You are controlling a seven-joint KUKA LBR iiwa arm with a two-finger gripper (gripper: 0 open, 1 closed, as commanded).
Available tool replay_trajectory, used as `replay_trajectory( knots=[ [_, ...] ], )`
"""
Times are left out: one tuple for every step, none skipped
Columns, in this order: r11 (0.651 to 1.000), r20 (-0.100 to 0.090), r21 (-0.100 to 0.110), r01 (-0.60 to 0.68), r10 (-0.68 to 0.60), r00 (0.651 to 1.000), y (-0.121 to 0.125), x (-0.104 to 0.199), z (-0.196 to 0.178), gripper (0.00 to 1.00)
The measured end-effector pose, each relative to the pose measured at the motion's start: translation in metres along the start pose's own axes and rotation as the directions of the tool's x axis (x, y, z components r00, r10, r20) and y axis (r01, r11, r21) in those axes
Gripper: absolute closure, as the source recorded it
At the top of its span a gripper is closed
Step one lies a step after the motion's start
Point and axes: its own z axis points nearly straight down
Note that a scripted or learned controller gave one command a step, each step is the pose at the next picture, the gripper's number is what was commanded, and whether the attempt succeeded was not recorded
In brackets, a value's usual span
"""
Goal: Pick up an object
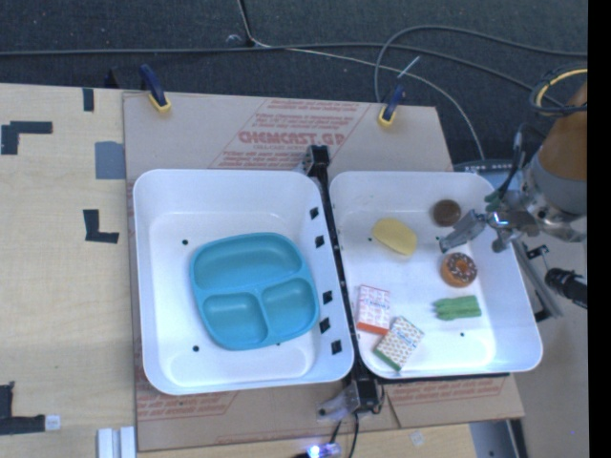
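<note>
Six small things lie in the right bin, any of which would satisfy the task: a yellow lump near the middle, a brown ball toward the far wall, a round orange-and-brown piece, a green strip, a red-and-white packet and a patterned carton near the front; the left bin holds a blue divided tray. My tool hangs over the far right part of the right bin, between the brown ball and the round orange-and-brown piece; whether it is released or clenched I cannot tell, and I see nothing between its parts. I judge all six to be light; the yellow lump looks soft and rounded, so a grip across its short width should hold without slipping; the packet and carton lie flat and offer thin edges, probably harder to seize; the brown ball may roll away if nudged; the round piece, nearest my tool, looks stiff and is best taken across its full width.
</note>
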Motion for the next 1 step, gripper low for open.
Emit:
replay_trajectory(
  knots=[
    [1.0,0.0,0.004,-0.001,0.001,1.0,-0.0038,-0.0068,0.0473,0.0]
  ],
)
